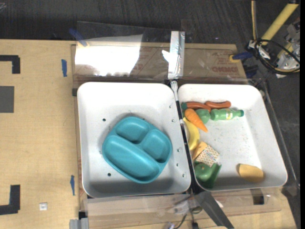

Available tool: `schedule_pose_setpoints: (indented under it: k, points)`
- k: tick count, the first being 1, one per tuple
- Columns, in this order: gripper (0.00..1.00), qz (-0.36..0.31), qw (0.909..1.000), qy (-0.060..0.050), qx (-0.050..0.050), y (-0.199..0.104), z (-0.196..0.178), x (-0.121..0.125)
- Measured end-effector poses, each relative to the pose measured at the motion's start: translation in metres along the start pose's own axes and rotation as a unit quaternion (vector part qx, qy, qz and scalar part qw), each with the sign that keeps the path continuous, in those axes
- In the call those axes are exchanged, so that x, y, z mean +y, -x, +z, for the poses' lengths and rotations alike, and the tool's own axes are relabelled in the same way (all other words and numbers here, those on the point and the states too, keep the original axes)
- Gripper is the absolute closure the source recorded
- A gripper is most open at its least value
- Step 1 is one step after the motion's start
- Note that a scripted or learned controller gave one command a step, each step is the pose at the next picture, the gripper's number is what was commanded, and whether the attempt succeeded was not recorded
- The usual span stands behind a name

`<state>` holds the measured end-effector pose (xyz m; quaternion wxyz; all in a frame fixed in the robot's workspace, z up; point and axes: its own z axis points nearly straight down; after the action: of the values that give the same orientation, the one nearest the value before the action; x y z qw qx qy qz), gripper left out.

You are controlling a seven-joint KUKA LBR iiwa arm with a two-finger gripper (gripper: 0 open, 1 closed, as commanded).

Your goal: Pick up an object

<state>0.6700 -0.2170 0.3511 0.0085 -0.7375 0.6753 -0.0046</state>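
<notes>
The right bin (267, 128) holds several toy foods along its left side. A red-orange sausage (209, 104) lies at the back, with a green bottle (227, 114) just in front of it. An orange carrot (196, 119) sits beside a yellow banana (193, 136). Nearer the front lie a tan cracker-like piece (207, 153) and a green pepper (208, 171). A yellow-orange bread-like piece (250, 171) rests alone at the front right. The left bin (90, 104) contains a teal divided plate (137, 148).
A clear plastic sheet (124, 56) and a taped strip (176, 54) lie behind the bins. Yellow and black cables (271, 27) hang at the top right. The tan bench surface (33, 128) extends to the left.
</notes>
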Motion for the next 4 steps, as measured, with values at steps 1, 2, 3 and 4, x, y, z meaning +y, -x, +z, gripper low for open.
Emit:
schedule_pose_setpoints:
  k: [1,2,3,4]
  points:
    - [1.0,0.049,0.9988,0.004,0.001,-0.001,-0.002,0.002]
    - [1.0,0.051,0.9987,-0.001,0.0,0.0,-0.016,0.0]
    - [1.0,0.052,0.9987,-0.006,-0.001,0.0,-0.029,-0.002]
    - [1.0,-0.052,0.9986,0.01,-0.001,-0.004,0.051,0.004]
